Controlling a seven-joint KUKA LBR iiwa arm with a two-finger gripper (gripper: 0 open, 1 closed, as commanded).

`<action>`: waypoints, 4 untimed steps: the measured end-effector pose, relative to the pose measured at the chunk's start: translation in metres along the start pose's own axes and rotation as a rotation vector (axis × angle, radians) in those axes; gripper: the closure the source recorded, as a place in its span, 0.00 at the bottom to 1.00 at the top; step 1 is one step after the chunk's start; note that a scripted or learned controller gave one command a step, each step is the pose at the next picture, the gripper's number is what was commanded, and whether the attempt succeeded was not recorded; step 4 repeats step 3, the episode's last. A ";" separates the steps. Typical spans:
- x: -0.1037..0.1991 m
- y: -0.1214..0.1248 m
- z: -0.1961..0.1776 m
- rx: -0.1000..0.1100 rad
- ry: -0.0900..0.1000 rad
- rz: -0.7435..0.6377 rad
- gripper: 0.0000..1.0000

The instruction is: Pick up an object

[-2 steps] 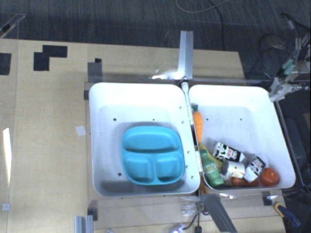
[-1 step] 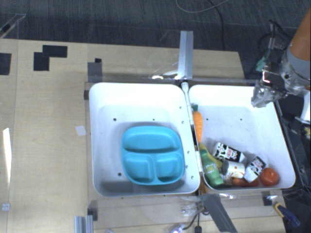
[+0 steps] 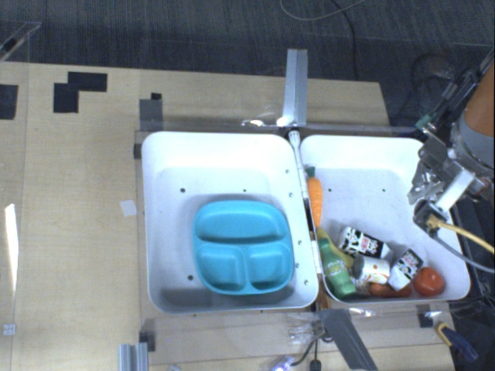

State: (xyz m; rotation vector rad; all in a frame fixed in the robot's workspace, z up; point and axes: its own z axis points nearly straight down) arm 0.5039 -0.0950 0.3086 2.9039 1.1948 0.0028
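Observation:
The right bin [image 3: 363,161] holds several small items crowded along its near edge and left wall: an orange carrot [image 3: 314,196], a green bottle [image 3: 335,267], a black-and-white carton [image 3: 362,243], a small white can [image 3: 374,270], a second black-and-white packet [image 3: 406,267] and a red tomato [image 3: 429,281]. My gripper [image 3: 430,195] hangs over the bin's right rim, above and to the right of the pile. Nothing shows between its fingers.
The left bin [image 3: 166,199] holds a blue three-compartment tray [image 3: 244,245]. A metal post [image 3: 296,83] stands behind the divider between the bins. A yellow cable [image 3: 464,234] trails from the wrist across the right rim.

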 end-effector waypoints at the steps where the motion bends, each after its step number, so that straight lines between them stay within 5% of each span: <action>1: 0.013 0.073 -0.002 -0.001 0.000 0.140 1.00; 2: 0.066 0.030 -0.018 -0.001 0.001 0.090 1.00; 3: 0.115 -0.016 0.008 0.001 0.001 -0.039 1.00; 4: 0.115 -0.016 0.008 0.001 0.001 -0.039 1.00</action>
